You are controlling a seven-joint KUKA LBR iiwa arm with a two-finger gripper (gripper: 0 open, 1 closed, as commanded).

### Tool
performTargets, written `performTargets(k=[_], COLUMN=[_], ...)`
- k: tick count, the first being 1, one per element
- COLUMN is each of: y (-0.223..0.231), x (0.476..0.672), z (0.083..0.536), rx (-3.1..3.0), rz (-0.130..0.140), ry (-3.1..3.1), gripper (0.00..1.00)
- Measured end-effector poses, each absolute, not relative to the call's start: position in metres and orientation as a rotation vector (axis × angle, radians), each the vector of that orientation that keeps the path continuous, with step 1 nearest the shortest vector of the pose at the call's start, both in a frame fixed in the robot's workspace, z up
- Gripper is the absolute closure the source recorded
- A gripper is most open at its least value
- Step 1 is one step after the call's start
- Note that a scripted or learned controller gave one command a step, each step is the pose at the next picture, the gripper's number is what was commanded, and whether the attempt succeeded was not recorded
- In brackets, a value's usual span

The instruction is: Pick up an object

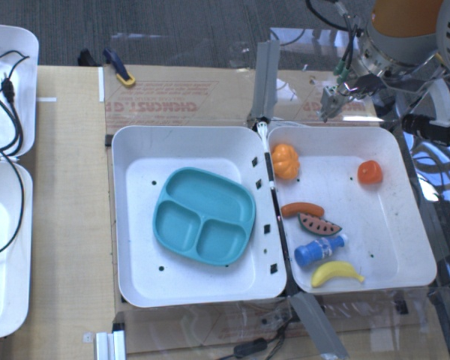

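Nothing is picked up yet. The hand [336, 96] hangs above the right bin's [405, 276] far edge; I cannot tell its state. The tomato [370, 172], pumpkin [285, 161], sausage [302, 209] and banana [337, 274] lie inside.

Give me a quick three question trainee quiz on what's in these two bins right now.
1. True or false: the teal plate lies in the left bin.
2. Which lies nearest the right bin's front edge? A. tomato B. banana C. orange pumpkin
3. Fill in: the watermelon slice lies between the sausage and the blue ____.

Key: 1 true; 2 B; 3 bottle.
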State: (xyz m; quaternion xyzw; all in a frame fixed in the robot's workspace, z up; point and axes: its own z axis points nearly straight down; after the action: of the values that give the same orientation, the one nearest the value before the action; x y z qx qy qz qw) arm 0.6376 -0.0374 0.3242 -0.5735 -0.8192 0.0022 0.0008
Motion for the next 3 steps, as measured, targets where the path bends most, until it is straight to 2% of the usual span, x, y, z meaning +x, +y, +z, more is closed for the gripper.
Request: performTargets(k=[1, 2, 3], y=[-0.074, -0.069, -0.078], x=[0.609, 0.656, 0.519], z=[0.228, 0.293, 0.237], rx=[-1.646, -1.778, -1.906], rz=[0.007, 0.005, 0.008], ry=[-2.671, -2.589, -2.49], gripper=[1.0, 1.0, 1.0])
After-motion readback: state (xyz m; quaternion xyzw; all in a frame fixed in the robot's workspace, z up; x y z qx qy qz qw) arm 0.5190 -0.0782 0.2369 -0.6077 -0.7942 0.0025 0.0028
